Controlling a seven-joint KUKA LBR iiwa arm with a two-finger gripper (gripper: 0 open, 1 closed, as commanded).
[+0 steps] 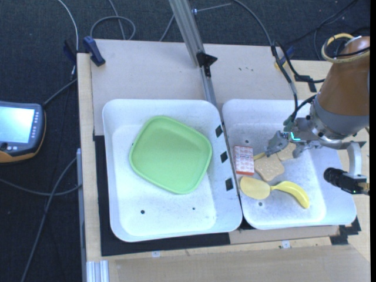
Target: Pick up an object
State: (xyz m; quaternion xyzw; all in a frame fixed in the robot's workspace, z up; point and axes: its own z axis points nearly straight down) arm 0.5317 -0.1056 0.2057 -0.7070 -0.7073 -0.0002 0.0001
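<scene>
From above, the arm point(346, 81), smooth grey with a glossy orange band, leans in over the right bin point(258, 113). Its gripper point(286, 147) sits low above a tan, toast-shaped slab point(270, 169); the metal fingers look parted with nothing between them, though the angle makes that hard to be sure of. Touching the slab's left side lies a small red-printed carton point(244, 160), and below it a yellow spoon-shaped piece point(275, 189). The left bin point(117, 122) holds a matte green, rounded-square plate point(170, 154).

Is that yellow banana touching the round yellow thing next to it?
Touching. In the camera view, the banana runs straight into the round yellow piece in the right bin, with no white bin floor visible between them where they meet.
</scene>
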